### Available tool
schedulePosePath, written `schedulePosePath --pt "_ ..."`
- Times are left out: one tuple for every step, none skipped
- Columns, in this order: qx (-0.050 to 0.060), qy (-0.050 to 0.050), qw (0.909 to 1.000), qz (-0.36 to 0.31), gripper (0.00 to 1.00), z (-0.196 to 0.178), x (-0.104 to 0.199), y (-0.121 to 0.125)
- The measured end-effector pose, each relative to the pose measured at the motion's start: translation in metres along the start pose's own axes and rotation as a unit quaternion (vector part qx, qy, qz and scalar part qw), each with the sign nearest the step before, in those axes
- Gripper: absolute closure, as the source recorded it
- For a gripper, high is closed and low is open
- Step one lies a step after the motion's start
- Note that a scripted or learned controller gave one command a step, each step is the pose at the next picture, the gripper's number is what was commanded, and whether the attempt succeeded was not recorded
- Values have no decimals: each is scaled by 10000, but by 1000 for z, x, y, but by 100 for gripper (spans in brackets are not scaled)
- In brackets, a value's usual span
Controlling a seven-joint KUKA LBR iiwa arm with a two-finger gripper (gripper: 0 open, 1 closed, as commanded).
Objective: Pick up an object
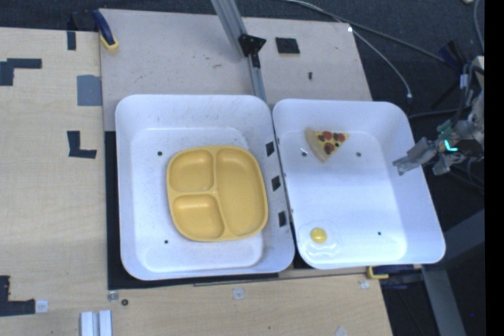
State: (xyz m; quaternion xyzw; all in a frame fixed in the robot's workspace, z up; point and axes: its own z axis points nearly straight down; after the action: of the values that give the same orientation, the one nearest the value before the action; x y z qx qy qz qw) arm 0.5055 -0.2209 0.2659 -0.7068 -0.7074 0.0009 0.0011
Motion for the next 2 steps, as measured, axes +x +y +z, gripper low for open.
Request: schedulePosePath --pt "-6 -2 10000 -1 0 0 0 0" --pt "11 2 10000 -1 0 45 6 -3"
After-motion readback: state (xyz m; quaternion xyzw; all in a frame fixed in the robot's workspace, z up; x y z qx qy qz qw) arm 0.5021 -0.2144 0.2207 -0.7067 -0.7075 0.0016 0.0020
